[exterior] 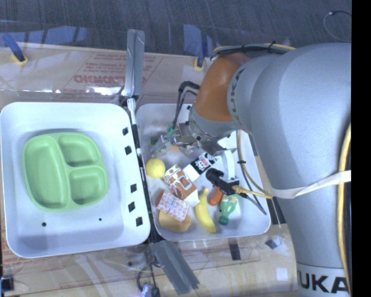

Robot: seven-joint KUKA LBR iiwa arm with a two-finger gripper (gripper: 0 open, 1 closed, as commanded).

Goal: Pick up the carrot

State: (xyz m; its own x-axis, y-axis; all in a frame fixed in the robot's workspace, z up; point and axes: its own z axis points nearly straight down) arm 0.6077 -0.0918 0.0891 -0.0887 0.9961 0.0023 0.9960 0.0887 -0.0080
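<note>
1. My end effector (pixel 180 136) hung over the right bin (pixel 255 228), centre frame; its opening I could not tell.
2. The carrot (pixel 216 196) lay lower right, beside the banana (pixel 204 214).
3. "KUKA" (pixel 323 283) read bottom right.

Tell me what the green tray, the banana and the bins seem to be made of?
The green tray looks like moulded plastic: uniform pale green, soft sheen, rounded compartments. The banana is probably a plastic toy, judging by its even yellow and glossy highlights, though the view leaves that open. The bins seem thin white plastic, smooth and faintly shiny, with rounded corners.
</note>
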